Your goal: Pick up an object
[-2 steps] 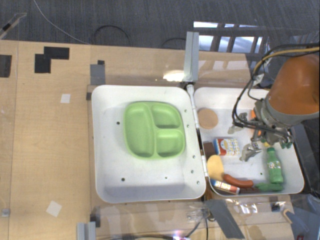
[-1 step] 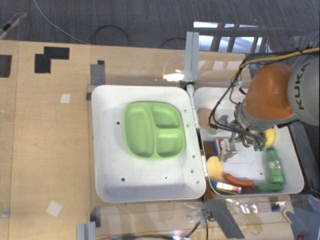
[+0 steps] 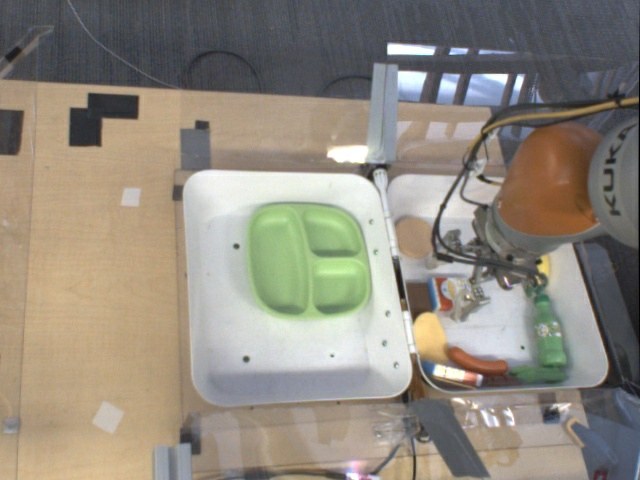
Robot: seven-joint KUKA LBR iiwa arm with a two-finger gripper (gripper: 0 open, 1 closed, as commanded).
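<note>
The pincer (image 3: 470, 300) hung low in the right bin (image 3: 590, 298), over a small red, white and blue packet (image 3: 447, 291); whether it was spread or pressed together could not be told. Near it lay a green bottle (image 3: 547, 336), a red sausage (image 3: 478, 359) and a yellow piece (image 3: 430, 334). In the left bin (image 3: 215, 268) on the desk (image 3: 90, 298) sat a green divided tray (image 3: 306, 259).
</note>
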